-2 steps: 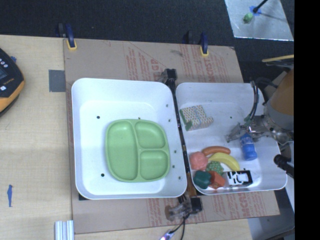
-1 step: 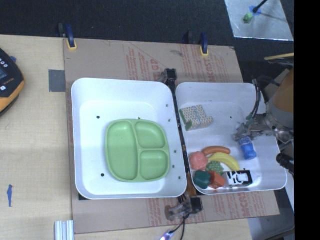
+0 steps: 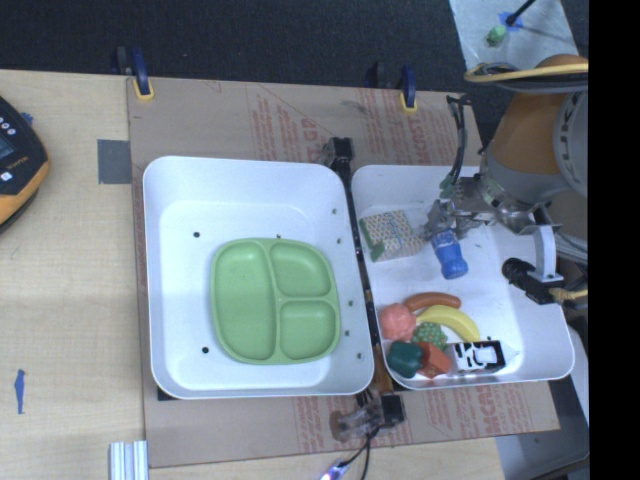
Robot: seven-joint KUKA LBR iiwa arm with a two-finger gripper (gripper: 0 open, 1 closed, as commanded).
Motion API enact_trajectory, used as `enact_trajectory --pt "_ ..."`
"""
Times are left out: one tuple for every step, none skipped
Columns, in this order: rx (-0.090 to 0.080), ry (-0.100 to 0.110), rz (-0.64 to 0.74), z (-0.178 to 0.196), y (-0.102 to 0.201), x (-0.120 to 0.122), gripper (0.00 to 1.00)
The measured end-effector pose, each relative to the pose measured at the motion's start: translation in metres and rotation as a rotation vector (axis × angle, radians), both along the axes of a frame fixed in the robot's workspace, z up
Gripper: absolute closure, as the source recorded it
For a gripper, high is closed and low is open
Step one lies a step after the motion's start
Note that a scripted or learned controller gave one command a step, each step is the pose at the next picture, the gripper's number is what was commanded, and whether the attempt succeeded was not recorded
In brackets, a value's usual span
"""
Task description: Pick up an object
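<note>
My gripper [image 3: 449, 220] hangs over the upper middle of the right bin [image 3: 530, 318], reaching in from the right. Directly below its tip lies a small blue bottle-like object [image 3: 452, 257], tilted, and I cannot see whether the two touch. A patterned green-and-white pouch [image 3: 388, 234] lies to the gripper's left. At the front of the bin there is a cluster: a sausage [image 3: 432, 301], a yellow banana [image 3: 448, 321], a pink round fruit [image 3: 396, 320], a dark green pepper [image 3: 404, 357], an orange-red piece [image 3: 434, 360] and a black-and-white item [image 3: 479, 354].
The left bin [image 3: 170, 268] holds a green divided plate [image 3: 273, 300]. Cables and a black fitting [image 3: 530, 278] hang off the arm at the right bin's right wall. A yellow-and-black device [image 3: 15, 168] lies at the bench's far left.
</note>
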State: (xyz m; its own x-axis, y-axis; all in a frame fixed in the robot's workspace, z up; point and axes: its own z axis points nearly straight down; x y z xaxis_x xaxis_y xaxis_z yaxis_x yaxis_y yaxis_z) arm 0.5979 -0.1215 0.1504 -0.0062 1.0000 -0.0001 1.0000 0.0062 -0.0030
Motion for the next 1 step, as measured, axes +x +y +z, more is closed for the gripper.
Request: enact_trajectory --pt "0.0 0.0 0.0 0.0416 0.0693 -0.0098 1.0"
